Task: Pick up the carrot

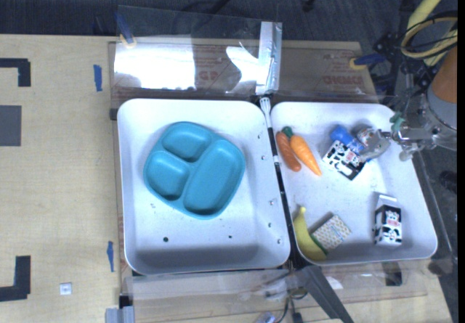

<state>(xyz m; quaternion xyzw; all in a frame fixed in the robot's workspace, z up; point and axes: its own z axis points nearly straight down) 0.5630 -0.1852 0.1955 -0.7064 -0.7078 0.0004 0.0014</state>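
carrot [306, 154] in right bin [421, 191], claw [372, 141] perhaps nearby

- Cardboard [341, 71] behind the bins carries reddish printed lettering, too small and blurred to read.
- The same kind of reddish print shows on the cardboard under the clear sheet [196, 60], washed out by glare and not readable.
- Two cartons [388, 221] [343, 154] in the right bin bear black-and-white cow-patch patterns; no words can be made out on either.
- No other text, number or sign can be read.
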